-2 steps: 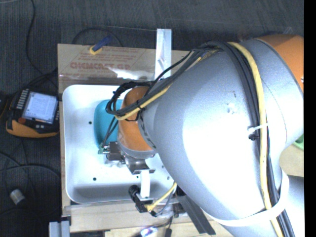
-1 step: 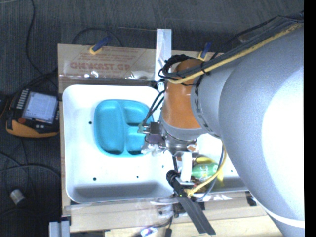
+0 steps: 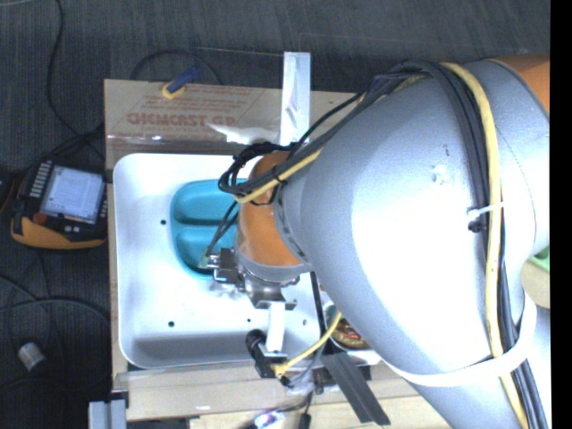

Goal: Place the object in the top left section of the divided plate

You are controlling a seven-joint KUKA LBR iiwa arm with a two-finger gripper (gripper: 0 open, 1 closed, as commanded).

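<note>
A blue divided plate (image 3: 195,222) lies in the left white bin (image 3: 147,329), toward its back right. Two of its sections show; the arm hides the rest. My gripper (image 3: 234,273) reaches down over the plate's right front edge, under the orange wrist band (image 3: 259,235). Its tip is hidden by the wrist hardware. I see no loose object on the visible part of the plate or on the bin floor.
The grey arm (image 3: 420,239) covers nearly all of the right bin; a round printed object (image 3: 345,333) peeks out beneath it. Flat cardboard (image 3: 179,119) lies behind the left bin. A handheld device (image 3: 67,199) sits on the floor to the left.
</note>
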